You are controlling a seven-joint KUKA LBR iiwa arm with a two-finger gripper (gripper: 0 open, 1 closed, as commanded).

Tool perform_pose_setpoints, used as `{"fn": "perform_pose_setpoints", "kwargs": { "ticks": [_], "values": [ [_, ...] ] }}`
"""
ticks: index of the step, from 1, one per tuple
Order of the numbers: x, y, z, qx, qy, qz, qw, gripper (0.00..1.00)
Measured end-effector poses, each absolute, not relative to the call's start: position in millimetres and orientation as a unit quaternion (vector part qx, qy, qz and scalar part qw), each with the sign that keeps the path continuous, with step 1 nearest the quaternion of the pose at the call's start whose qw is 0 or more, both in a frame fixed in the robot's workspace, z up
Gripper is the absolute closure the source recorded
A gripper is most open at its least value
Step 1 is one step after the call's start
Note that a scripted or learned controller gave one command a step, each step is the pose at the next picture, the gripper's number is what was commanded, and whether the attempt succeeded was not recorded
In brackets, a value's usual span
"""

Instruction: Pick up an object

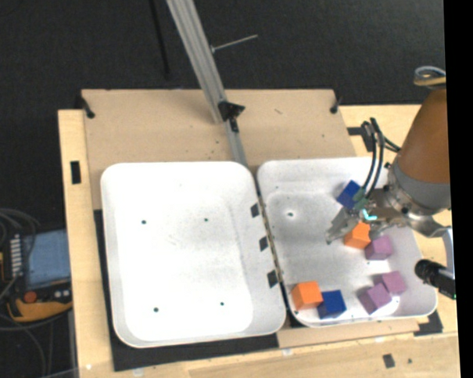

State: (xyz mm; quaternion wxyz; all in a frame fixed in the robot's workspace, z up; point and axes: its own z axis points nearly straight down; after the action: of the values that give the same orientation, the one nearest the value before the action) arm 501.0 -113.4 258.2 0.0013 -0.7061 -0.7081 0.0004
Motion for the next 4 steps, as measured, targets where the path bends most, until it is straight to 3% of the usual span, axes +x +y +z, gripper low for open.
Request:
{"fn": "perform_pose_setpoints", "kwargs": {
  "ticks": [1,4],
  "values": [
    [501.6,-114,260,-0.708,-0.707,-0.001,-0.001,0.0],
    [503.3,-118,103,-0.708,-0.706,0.0019,0.001,0.0]
  ]
}}
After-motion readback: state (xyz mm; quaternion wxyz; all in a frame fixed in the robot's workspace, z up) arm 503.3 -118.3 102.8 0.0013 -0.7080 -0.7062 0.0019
